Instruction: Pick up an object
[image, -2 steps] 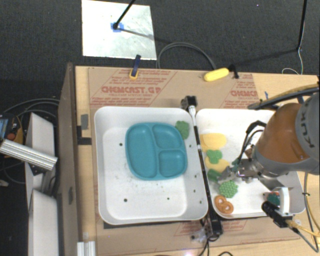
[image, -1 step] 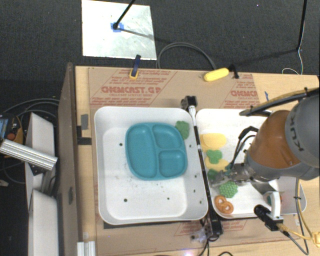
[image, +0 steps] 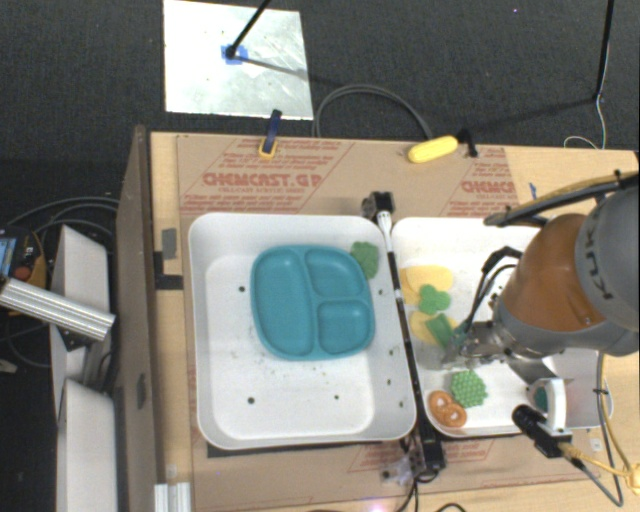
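White plastic forms my two shallow bins, set side by side on the desk (image: 300, 165), whose brown sheet carries red lettering. Left bin (image: 225, 400): a blue divided tray (image: 310, 302) lies near its centre, and a small green leafy piece (image: 366, 258) sits at the tray's far right corner, close to the wall shared with the other bin. Right bin (image: 470, 232): a pale yellow piece (image: 428, 276) lies toward the far left, a green piece (image: 433, 299) rests against its near edge, and a lighter green block (image: 441, 328) lies just nearer. A green studded round piece (image: 467, 387) and an orange ring-shaped piece (image: 447, 409) sit at the near left corner, the two touching. My arm (image: 560, 285), grey with an orange band, reaches in from the right above this bin. My tool (image: 462, 345) hangs low between the light green block and the studded piece; whether it is wide, narrow or gripping anything I cannot tell. A yellow clamp handle (image: 432, 150) lies on the desk's far edge.
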